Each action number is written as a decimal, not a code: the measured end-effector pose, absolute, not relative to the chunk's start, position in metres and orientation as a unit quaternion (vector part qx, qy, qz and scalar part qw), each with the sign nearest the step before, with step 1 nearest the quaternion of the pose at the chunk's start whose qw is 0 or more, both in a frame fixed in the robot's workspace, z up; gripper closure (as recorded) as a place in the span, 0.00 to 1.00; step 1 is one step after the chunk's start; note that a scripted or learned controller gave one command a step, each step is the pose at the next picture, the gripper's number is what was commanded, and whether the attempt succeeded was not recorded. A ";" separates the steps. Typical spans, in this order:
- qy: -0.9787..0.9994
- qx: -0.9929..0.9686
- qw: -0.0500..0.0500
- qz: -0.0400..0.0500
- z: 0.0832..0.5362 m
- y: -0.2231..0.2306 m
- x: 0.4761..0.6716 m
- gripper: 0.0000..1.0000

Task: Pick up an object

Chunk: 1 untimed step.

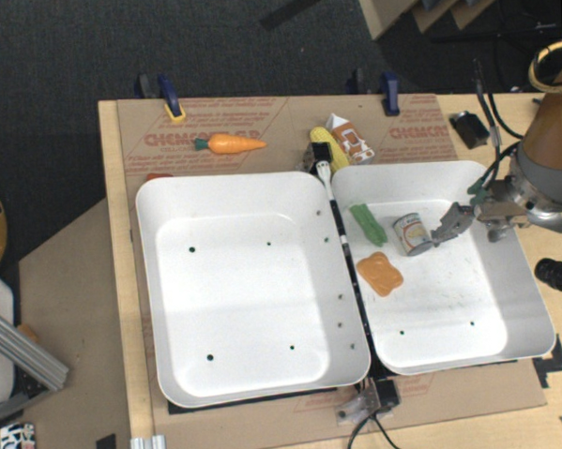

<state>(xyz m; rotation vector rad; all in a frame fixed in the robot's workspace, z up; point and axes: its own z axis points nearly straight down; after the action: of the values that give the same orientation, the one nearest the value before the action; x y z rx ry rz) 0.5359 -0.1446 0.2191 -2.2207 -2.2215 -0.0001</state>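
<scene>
Grey arm (541,172) reaches leftward into the right bin (512,338); its pincer (430,241) touches the can (409,232), grip unclear.

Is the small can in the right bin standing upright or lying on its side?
Lying on its side. The can shows its labelled side wall from above and one round end faces left, beside the gripper in the right bin.

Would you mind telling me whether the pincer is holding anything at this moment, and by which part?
It cannot be told. The pincer sits right against the small can in the right bin, but whether the can is gripped is unclear.
</scene>
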 end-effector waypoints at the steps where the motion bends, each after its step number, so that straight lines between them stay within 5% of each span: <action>1: -0.712 -0.702 0.004 -0.001 0.195 -0.018 0.550 0.00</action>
<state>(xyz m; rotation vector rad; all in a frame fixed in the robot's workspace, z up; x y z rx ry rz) 0.5502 -0.0180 0.1946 -2.2007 -2.2308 -0.0024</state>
